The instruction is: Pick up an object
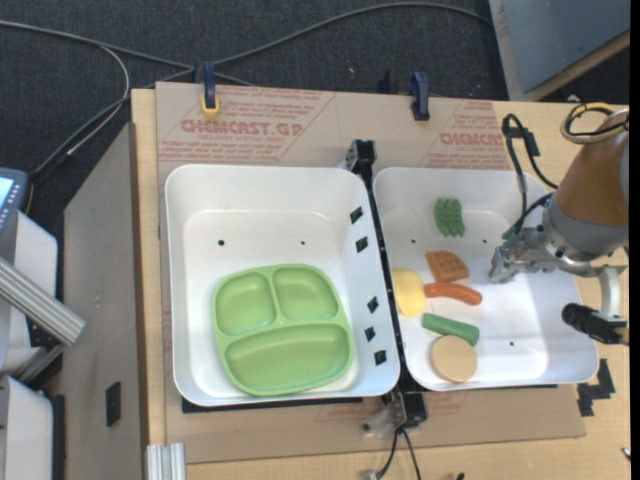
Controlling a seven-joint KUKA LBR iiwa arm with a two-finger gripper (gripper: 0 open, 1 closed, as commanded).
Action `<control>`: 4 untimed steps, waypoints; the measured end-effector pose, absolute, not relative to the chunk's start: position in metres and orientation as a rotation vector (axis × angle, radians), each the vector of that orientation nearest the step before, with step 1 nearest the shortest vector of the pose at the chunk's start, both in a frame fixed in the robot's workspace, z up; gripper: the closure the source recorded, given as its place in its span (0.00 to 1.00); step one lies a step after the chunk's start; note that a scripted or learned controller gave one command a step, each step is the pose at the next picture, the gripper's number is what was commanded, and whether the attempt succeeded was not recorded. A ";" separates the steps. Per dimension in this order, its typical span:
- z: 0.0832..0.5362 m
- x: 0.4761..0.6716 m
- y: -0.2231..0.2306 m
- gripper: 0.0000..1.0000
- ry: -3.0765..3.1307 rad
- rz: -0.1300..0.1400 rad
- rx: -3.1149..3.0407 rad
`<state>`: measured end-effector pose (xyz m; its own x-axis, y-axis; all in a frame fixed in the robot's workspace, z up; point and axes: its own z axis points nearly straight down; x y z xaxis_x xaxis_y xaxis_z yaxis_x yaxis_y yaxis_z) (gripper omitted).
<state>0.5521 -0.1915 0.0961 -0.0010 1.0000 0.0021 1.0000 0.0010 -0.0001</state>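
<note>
1. The bench [300, 118] is seen from above; two shallow white bins are set on it side by side, touching along a black central divider.
2. The left bin [190, 268] holds a green divided tray [285, 328], lying flat toward the near wall.
3. The right bin [530, 338] holds the small play-food items, grouped near the divider.
4. The arm [598, 193] reaches in from the right, with its orange band above the wrist. The gripper [505, 263] is placed low over the right bin, just right of the items. Whether the claw is apart or together cannot be told.
5. Candidate objects, largest first:
   - a tan disc [454, 359], near the front wall;
   - a yellow lump [408, 292], just beside the divider;
   - a green ridged piece [449, 217], apart from the rest, toward the far wall;
   - a brown waffle square [447, 265];
   - a green stick [450, 328];
   - an orange sausage [453, 292], touching the waffle square's near edge.
6. All items are judged light, stiff and smooth, hence liable to slip. The green ridged piece is judged easiest: it stands clear and should be gripped across its narrow width.
</note>
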 end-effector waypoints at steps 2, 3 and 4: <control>0.216 0.548 -0.184 1.00 -2.229 -0.006 -2.223; 0.270 0.549 -0.184 1.00 -2.229 -0.005 -2.222; 0.268 0.556 -0.141 1.00 -2.226 -0.002 -2.215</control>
